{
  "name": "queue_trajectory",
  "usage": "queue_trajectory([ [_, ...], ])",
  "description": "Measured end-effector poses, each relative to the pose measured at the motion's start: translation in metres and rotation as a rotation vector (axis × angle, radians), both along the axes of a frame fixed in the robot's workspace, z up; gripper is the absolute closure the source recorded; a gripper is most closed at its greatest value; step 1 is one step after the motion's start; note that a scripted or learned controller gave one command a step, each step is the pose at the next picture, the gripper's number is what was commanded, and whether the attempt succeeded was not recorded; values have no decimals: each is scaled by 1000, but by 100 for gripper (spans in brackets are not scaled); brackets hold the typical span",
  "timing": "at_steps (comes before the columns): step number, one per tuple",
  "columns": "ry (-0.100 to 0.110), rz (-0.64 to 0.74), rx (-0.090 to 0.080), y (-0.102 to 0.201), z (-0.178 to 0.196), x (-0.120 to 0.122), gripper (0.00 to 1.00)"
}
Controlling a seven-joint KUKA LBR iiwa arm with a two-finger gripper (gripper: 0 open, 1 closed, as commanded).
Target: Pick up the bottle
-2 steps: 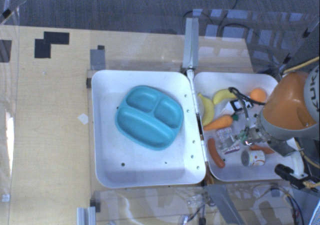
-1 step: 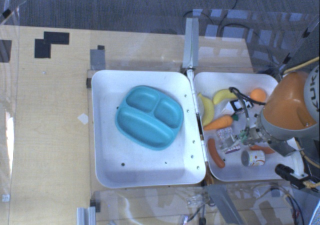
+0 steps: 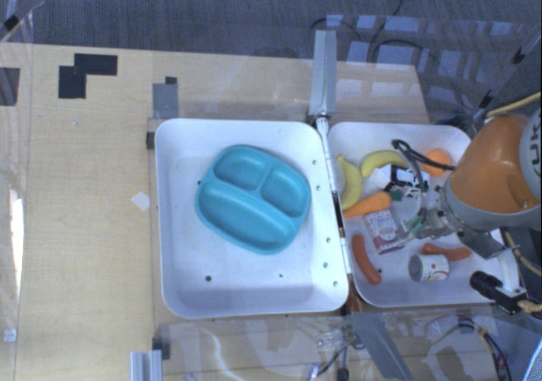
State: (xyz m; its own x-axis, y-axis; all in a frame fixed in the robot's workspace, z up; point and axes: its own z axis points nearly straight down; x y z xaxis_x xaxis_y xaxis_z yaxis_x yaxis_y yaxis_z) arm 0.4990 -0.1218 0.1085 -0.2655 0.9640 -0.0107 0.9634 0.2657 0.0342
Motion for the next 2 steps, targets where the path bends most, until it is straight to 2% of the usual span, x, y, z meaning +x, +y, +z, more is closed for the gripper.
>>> queue_trajectory([
  [1, 29, -61, 2, 61, 141, -10, 100],
  [2, 24, -56, 2, 61, 152, -9, 100],
])
